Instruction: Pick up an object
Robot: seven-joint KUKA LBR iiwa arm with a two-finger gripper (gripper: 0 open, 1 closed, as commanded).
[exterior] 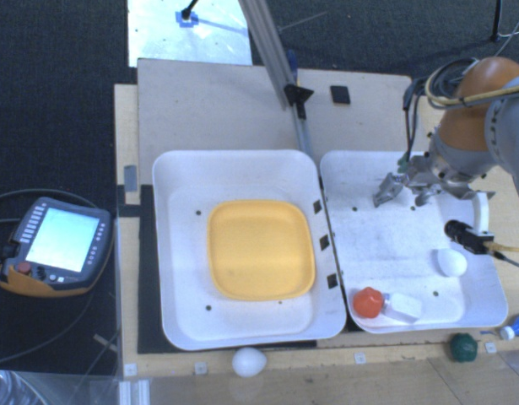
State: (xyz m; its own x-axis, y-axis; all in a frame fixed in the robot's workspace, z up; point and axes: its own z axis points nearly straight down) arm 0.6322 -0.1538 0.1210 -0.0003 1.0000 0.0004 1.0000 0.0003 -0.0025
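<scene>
1. The gripper [404, 189] hangs over the back part of the right bin [360, 243]. Its two grey fingers are spread apart, with nothing between them.
2. The white egg-shaped object [451, 262] lies nearer the bin's front right, apart from the gripper. The orange round object [369, 302] and a white flat piece [403, 307] lie touching at the front edge.
3. The left bin [179, 226] bears a yellow square plate [262, 248], smooth, with rounded corners.
4. The arm [483, 116] bends in from the right; its wrist seems tilted, but this is unclear.
</scene>
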